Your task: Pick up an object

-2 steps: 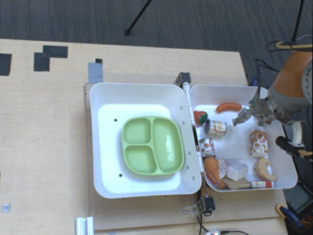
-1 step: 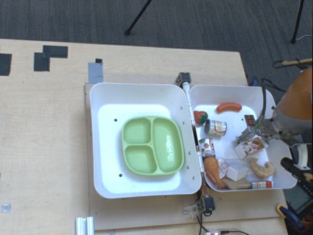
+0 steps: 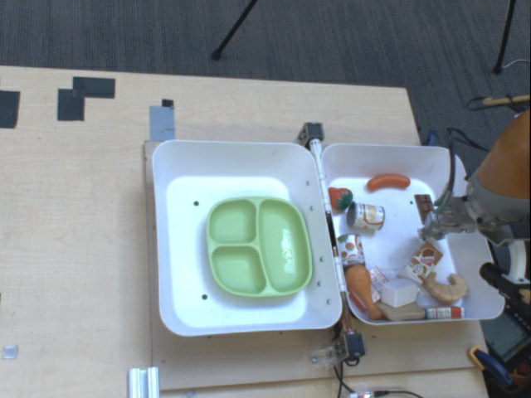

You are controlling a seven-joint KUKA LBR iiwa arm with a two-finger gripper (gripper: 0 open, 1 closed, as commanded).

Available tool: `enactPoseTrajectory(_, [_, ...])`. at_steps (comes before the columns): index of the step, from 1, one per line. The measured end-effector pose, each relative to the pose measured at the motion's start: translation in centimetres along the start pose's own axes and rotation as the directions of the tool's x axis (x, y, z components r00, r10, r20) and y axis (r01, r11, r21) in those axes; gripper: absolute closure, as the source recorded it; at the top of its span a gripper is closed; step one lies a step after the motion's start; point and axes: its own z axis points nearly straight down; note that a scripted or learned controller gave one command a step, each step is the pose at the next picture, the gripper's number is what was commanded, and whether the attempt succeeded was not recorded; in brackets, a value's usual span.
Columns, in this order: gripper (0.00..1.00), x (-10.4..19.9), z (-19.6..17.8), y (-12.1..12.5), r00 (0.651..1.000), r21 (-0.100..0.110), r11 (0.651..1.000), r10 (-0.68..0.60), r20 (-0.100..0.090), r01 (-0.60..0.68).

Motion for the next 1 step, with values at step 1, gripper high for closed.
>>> enactPoseTrajectory(1, [0.0,0.01,0.02,-0.02,1.0,0.001,1.0,0.0,0.0,0.0])
